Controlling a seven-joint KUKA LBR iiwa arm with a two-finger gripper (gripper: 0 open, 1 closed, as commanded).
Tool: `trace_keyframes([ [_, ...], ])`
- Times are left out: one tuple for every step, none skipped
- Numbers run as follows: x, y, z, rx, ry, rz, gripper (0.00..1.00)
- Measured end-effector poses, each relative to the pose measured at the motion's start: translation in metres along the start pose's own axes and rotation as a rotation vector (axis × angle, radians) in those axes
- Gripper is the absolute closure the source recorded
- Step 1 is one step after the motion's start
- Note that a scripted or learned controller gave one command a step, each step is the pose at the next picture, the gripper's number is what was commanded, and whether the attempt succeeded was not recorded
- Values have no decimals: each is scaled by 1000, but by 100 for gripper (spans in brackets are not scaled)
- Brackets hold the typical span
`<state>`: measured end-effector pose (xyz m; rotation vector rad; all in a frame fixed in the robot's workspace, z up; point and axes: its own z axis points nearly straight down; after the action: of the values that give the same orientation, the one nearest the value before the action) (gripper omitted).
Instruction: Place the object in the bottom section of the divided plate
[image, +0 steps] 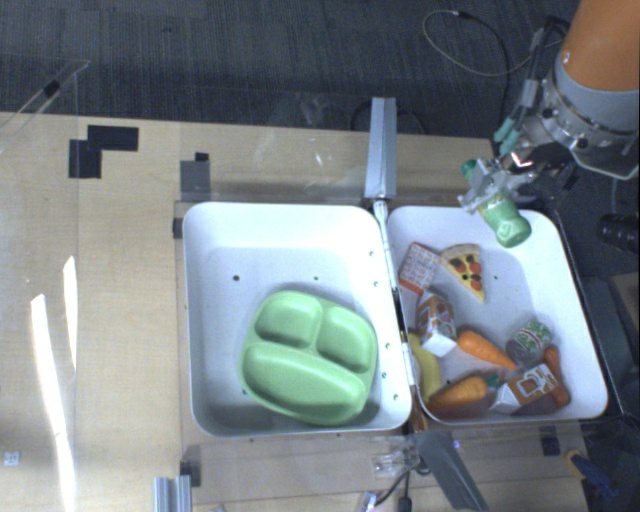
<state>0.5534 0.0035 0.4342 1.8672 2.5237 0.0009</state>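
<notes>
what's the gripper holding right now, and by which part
The gripper holds a green bottle by its upper end, above the right bin's top edge.

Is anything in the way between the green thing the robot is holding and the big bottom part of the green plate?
The green object sits at the gripper, over the right bin's far edge. The divider wall between the bins lies on the path to the divided plate. Its bottom section looks bare.
</notes>
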Motion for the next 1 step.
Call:
trace_keyframes([
  [42,-52,253,4,3,-45,100],
])
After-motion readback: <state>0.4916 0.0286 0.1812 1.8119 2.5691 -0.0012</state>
